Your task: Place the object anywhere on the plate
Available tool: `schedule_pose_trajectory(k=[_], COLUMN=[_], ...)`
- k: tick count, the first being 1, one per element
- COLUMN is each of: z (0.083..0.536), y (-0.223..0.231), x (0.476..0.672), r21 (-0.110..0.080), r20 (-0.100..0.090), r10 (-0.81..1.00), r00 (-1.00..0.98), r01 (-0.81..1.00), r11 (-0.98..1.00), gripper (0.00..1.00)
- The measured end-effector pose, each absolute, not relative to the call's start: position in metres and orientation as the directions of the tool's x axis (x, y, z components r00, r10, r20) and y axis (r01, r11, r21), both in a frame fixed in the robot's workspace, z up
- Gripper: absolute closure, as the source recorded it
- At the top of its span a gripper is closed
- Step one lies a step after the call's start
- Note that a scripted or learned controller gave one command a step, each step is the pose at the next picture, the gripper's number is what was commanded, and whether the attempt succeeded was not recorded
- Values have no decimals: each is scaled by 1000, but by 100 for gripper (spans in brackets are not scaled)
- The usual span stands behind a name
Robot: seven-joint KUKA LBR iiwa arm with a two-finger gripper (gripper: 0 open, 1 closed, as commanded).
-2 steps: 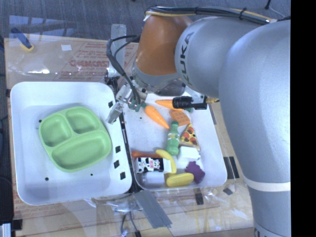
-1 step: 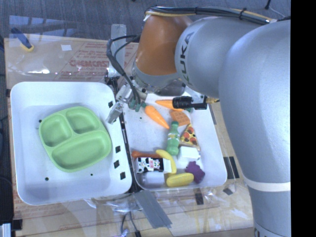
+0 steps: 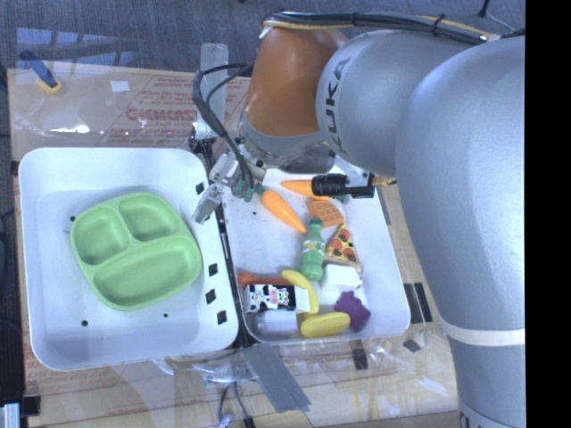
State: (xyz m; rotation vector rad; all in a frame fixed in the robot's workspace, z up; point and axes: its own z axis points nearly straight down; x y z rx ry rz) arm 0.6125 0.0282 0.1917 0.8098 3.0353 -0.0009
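Observation:
A light green plate [image 3: 134, 248] with three compartments lies in the left bin [image 3: 53, 337]. My gripper [image 3: 223, 194] hangs over the divider between the two bins, just right of the plate's upper right corner. Its fingers [image 3: 208, 205] are spread open and I see nothing between them. The right bin [image 3: 393, 306] holds the toy food: an orange carrot [image 3: 283, 210] lies closest, just right of the gripper. A second carrot [image 3: 299, 186] lies behind it, partly under the arm.
Further into the right bin lie a pizza slice [image 3: 342, 246], a green bottle [image 3: 312, 252], a banana [image 3: 301, 283], a cow-patterned carton [image 3: 270, 298], purple grapes [image 3: 355, 308] and a yellow piece [image 3: 323, 325]. The arm's bulk covers the bin's back right.

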Motion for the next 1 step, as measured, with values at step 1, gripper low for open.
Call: schedule_pose_trajectory(k=[1], z=[192], y=[28], x=[612], r21=[-1], r20=[0], r10=[498], r00=[-867], r01=[498], r11=[867], gripper=[0])
